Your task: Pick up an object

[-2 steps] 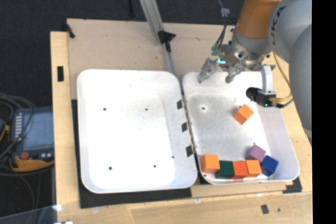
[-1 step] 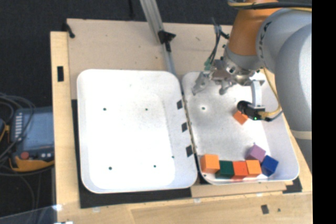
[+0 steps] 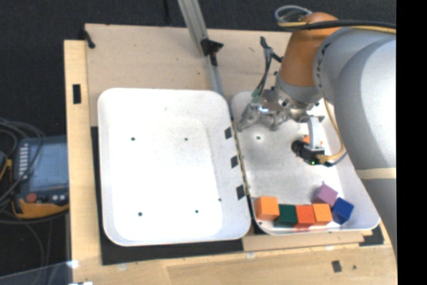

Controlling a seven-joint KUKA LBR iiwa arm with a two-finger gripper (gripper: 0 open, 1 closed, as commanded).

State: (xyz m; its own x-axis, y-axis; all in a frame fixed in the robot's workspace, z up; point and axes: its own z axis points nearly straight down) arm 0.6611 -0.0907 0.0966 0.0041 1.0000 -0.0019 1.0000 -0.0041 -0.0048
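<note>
End effector (image 3: 267,110) hung over right bin's (image 3: 280,163) far end, grip state unreadable; blocks (image 3: 303,211) lay along near rim, well apart.

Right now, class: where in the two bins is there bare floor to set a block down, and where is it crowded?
The left bin is bare across its floor. The right bin is bare mid-floor, between the tool and the blocks. Its near edge is crowded with blocks, its far end by the arm.
</note>
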